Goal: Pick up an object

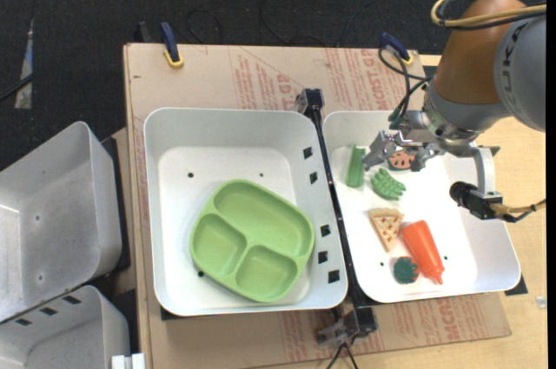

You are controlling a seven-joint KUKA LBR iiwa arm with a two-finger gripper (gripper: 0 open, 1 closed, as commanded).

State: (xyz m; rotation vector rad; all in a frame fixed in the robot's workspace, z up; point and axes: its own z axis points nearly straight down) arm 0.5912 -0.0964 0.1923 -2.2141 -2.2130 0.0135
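My gripper (401,154) hangs low over the back of the right bin (495,263), open, its fingers spread to either side of a small round brown-red toy (400,160); I cannot tell whether they touch it. Just in front lie a green pea pod (387,183) and, to the left, a green stick-shaped piece (355,167). Nearer the front of the bin are a pizza slice (386,228), an orange carrot (424,250) and a small dark green broccoli (405,270).
The left bin (174,141) holds a light green divided plate (252,239). A black divider (323,176) runs between the two bins. A black cable fitting (473,199) hangs off the arm over the right bin's right side. Other white bins (52,211) stand off the bench at left.
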